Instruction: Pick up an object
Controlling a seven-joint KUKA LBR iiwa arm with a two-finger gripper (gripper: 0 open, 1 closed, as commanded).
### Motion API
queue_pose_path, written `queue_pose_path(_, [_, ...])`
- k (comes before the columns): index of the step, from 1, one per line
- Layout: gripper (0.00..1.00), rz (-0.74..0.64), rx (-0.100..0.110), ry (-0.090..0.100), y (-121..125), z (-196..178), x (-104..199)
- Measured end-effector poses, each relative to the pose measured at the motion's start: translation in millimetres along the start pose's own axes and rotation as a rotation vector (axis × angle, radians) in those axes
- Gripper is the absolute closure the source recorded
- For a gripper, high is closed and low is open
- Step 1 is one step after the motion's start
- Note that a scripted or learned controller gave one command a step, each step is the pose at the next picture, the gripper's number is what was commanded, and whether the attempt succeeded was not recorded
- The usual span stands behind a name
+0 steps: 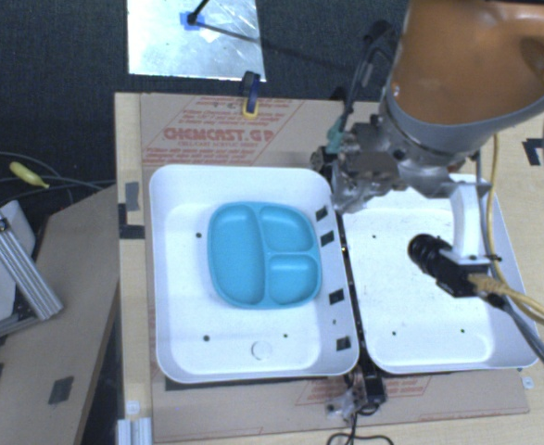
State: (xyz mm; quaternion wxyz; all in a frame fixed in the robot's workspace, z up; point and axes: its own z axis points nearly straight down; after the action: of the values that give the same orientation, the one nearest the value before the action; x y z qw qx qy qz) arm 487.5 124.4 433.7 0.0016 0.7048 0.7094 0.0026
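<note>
End effector (349,184) hangs at the far-left corner of the right bin (420,341); grip unclear.

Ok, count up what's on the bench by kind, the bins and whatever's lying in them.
White bins: 2, the left bin and the right bin
Blue divided plate: 1, in the left bin
Total: 3
A faint round mark on the left bin's floor is too unclear to count.
</note>
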Motion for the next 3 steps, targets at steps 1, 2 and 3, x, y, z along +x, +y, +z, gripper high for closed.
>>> queue_pose_path(1, [1.00,-0.003,-0.002,0.001,1,-11,0])
queue_pose_path(2, [1.00,0.006,0.002,0.000,-1,-28,-13])
queue_pose_path(3, [1.00,0.002,0.005,-0.001,-1,0,9])
